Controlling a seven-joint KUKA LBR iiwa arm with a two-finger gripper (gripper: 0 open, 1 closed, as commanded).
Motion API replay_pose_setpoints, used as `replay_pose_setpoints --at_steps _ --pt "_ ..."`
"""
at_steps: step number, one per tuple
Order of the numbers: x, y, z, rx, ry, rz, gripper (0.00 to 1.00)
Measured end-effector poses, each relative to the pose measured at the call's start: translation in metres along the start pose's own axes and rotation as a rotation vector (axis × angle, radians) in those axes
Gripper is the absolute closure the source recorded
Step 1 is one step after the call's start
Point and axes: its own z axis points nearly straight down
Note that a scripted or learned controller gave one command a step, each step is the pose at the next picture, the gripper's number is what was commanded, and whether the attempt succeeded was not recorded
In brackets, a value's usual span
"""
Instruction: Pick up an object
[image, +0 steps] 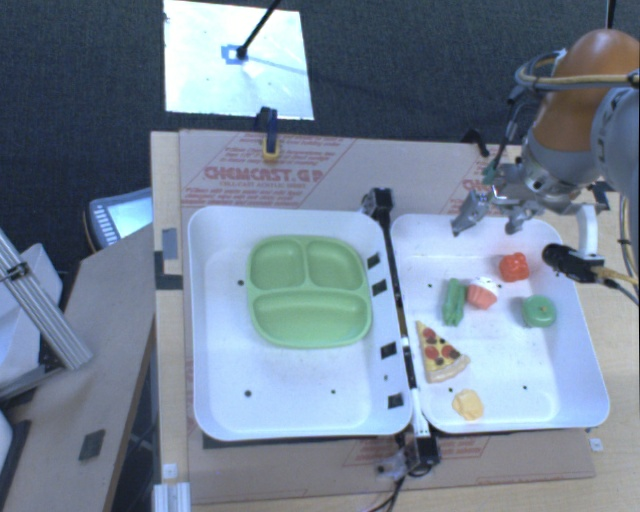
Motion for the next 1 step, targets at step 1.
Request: replay_pose_setpoints --at_steps 1 --pt "0.0002 0.0027 -0.0083 -0.013 -0.002 -0.002 0.0"
